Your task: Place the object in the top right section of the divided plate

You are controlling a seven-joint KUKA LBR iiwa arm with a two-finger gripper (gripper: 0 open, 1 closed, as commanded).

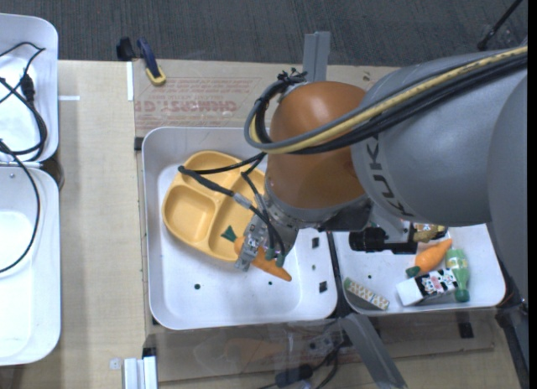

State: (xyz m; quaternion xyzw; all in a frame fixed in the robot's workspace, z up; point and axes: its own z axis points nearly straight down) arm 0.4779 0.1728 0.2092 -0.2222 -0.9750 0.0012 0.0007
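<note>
The arm reaches in over the left bin (159,295), and the tool (254,247) is down at the near right edge of the yellow divided plate (195,211). A toy carrot (270,265) lies right under the tool, half on the bin floor just off the plate's rim, and whether the tool is gripping it I cannot tell. In the right bin (495,295): another carrot (432,254) and a bottle (436,284)

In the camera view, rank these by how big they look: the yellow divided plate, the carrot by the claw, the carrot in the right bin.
1. Yellow divided plate, clearly largest.
2. The carrot by the claw and the carrot in the right bin look alike, both partly hidden; no ranking.
</note>
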